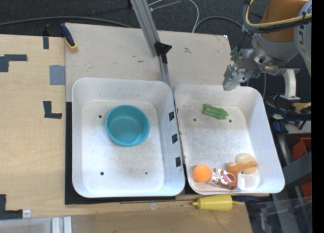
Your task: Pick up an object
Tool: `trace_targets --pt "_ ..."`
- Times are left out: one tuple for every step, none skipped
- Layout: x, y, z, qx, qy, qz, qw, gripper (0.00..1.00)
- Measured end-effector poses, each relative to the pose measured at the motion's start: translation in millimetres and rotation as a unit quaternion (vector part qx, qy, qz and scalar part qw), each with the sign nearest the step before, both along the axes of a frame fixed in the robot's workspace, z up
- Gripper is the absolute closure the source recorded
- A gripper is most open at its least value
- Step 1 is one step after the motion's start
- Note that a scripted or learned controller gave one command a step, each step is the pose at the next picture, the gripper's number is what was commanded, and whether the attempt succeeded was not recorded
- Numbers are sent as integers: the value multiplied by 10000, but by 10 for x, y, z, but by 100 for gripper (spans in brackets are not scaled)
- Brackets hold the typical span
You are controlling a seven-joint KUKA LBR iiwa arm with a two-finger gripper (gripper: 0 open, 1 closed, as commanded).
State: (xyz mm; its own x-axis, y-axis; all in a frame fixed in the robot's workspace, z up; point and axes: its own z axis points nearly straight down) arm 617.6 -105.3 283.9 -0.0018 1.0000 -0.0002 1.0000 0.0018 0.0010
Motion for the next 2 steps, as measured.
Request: trace_targets --pt "4 622 -139 7 13 25 10000 100" --pt "-46 1190 -189 7 17 26 10000 100"
